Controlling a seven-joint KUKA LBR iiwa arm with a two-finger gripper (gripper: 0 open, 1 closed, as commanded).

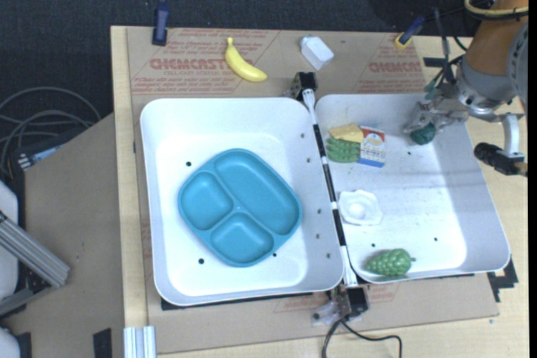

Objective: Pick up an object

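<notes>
Left bin (168, 180): blue divided plate (239, 205). Right bin (470, 214): green item (341, 149), small carton (372, 145), white piece (357, 207), green bunch (389, 262). End effector (422, 132) low over right bin's far side; teal object at its tip, opening cannot be judged.

Small dark-green object (422, 134) sits at the right bin's (470, 205) far edge, apparently between the gripper's (424, 127) fingers.

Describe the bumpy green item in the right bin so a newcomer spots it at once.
Start at the right bin and follow its near rim toward the centre divider. The bumpy green cluster lies there in the front corner, rounder than the flat white piece just behind it.
</notes>
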